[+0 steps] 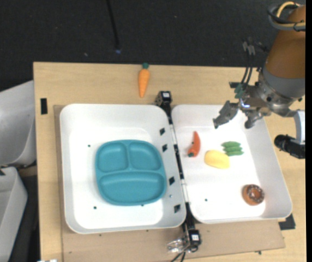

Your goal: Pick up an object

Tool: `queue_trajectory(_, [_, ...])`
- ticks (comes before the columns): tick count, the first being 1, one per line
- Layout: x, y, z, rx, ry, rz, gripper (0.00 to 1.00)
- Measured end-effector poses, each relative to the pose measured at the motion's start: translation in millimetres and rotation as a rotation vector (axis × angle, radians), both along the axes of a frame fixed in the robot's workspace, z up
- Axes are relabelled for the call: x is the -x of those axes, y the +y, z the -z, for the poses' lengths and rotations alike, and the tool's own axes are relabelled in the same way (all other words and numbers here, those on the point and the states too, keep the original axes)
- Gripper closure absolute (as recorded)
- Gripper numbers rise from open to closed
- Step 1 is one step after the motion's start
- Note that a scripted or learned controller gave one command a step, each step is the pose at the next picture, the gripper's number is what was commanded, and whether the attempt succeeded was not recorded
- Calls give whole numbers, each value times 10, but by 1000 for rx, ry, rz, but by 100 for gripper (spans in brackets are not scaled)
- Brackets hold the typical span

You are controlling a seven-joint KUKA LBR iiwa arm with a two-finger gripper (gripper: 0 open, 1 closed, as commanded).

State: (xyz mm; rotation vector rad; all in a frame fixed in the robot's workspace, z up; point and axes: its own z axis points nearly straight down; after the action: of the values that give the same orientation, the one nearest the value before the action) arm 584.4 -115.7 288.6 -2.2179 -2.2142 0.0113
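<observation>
Jaws spread apart and holding nothing, the gripper (237,115) hovers over the right bin's (270,201) far edge, seemingly lined up to descend on the pepper (195,144), lemon (216,159) and beans (232,148) mid-bin, the donut (252,194) nearer its front corner.

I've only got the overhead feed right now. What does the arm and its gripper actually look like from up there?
The arm comes in as a thick rounded body, orange-brown on its upper part and grey lower down toward the wrist. Thin dark cables run along its left side. The gripper is small, grey metal, ending in two dark fingers splayed apart over the right bin. No lettering is readable.
</observation>
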Motion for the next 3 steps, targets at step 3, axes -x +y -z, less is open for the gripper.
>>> queue_trajectory(3, [76, 8, 1029, 1, -8, 0, 0])
